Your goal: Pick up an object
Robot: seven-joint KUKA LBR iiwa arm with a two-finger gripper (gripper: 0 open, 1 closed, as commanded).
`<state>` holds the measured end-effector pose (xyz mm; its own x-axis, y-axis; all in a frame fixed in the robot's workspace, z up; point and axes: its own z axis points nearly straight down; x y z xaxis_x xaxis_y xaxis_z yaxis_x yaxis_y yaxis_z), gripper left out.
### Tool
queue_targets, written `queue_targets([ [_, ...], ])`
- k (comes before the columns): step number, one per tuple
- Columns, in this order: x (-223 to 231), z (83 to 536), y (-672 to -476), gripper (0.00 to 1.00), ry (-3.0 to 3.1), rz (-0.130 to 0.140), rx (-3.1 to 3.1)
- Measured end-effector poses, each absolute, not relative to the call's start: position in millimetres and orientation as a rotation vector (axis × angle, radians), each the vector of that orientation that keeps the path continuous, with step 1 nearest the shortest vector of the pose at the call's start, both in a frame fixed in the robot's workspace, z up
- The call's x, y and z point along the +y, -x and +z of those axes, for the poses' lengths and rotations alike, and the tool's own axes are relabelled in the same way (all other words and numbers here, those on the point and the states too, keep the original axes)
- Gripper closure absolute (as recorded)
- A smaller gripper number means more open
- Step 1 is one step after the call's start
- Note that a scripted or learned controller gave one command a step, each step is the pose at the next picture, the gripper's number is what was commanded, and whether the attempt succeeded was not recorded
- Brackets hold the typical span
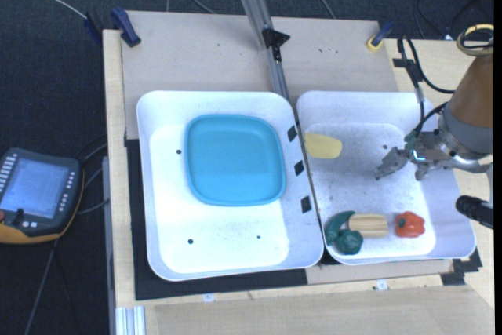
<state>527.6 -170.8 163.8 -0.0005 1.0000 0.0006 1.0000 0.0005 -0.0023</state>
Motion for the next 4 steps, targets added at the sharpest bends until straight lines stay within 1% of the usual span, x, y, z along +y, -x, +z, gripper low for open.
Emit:
queue_targets([
  [1, -174.7, 121.0, -525.1, 0.0, 2.22, 0.003, -2.219],
  [2, -174.6, 133.3, -526.3, 1.0, 2.222, -0.001, -2.222],
  [3, -173.1, 177.0, -522.1, 1.0, 2.224, -0.003, -2.224],
  [4, -168.7, 220.3, -522.3, 1.0, 2.223, -0.004, -2.225],
])
